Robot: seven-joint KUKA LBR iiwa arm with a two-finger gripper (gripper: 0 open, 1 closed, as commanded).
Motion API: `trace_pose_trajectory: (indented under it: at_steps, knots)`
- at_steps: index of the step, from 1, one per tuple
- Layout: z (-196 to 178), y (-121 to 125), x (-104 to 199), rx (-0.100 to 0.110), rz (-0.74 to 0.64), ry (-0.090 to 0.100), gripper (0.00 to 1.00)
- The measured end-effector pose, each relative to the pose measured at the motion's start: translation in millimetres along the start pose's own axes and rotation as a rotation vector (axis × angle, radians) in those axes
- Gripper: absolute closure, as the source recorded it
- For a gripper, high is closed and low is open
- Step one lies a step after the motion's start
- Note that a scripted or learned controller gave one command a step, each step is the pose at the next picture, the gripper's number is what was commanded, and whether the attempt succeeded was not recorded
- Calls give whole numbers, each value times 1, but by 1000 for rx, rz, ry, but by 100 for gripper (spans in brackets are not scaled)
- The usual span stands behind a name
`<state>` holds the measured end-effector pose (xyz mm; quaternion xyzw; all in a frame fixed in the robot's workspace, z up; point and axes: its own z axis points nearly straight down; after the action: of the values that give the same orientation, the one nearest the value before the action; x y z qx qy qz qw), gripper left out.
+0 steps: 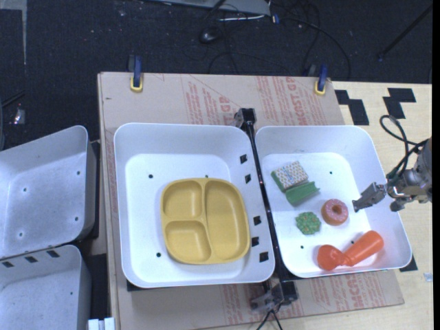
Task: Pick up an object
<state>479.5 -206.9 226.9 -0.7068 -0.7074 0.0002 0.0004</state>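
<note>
Surface (179, 115): brown board, printed red lettering, two clamps on its far edge. It carries two shallow white bins side by side.

Left bin (137, 157): holds one yellow divided plate (205, 220), three compartments, lying flat near the middle of the bin floor.

Right bin (357, 150): holds four items, all on the floor of the bin and apart from the plate.
- Orange cone-shaped toy (349, 250), lying on its side along the near wall, wide end toward the left.
- Green block with a speckled pale top (294, 181), toward the bin's centre-left; tilted relative to the bin walls.
- Pink ring, doughnut-like (335, 212), just right of and below the green block, above the orange toy.
- Small green knobbly lump (308, 223), just left of the ring; possibly a toy vegetable, detail too coarse to tell.

Gripper (375, 198): enters from the right, over the right bin's right wall, near the pink ring but not touching it. Jaws appear spread apart, with nothing between them.
</note>
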Motion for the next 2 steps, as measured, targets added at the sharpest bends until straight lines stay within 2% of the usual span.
trace_pose_trajectory:
  at_steps: [2]
  knots:
    - [91, 8, 5, 2, 2, 1, 0]
